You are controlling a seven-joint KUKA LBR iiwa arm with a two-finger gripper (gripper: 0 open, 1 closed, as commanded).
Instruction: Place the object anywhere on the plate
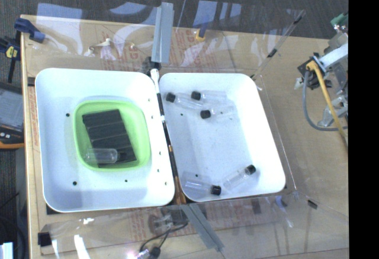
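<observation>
Overhead slanted view of the bench. The left bin [50,133] holds a green plate [80,127] with a dark ridged insert [106,130] on it; one clear vial [102,156] already lies across the plate's near edge, touching the insert. The right bin [269,151] holds the remaining stock: three black-capped vials near its far side, at [177,99], [204,96] and [214,113], and at least two near its front, at [237,178] and [201,186] (their clear bodies blend with the white floor, so the count is uncertain).

The arm's hardware [325,65] sits at the right margin, well apart from both bins; whether its fingers stand apart or together, and whether anything lies between them, cannot be told here.

Step in hand, as judged: selecting and grasping the next vial from the right bin. The far vials lie close together, so a descent there risks nudging a neighbour. The front vial with its cap pointing to the rear right looks freer. A sound grasp would straddle the clear body crosswise, not the cap, since a round tube tends to roll from a lengthwise pinch. Release belongs over the insert's open far half, away from the vial already resting there.
</observation>
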